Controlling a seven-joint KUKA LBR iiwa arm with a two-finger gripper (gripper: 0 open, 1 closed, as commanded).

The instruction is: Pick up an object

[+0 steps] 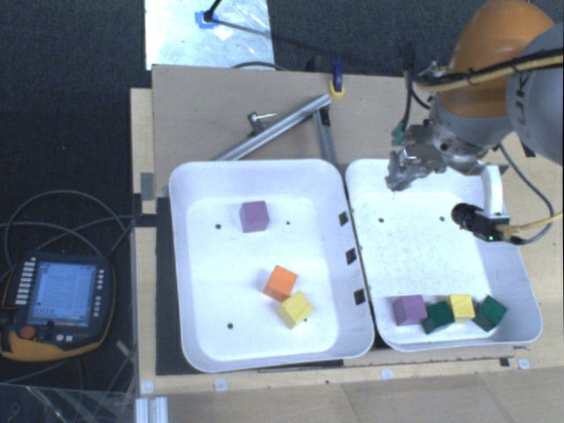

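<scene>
We are hovering our pincer (404, 173) over the far left corner of the shallow white plastic right bin (441, 236); whether it is released or clenched we cannot tell, and nothing is showing in its grip. The likeliest target, a small purple cube (409, 308), is sitting along that bin's near wall, well apart from the pincer, touching a dark green block (435, 316). We are judging it light and rigid with flat faces, best gripped across its free opposite sides.

bench (220, 113) bears two white bins (198, 192), perhaps touching.
</scene>
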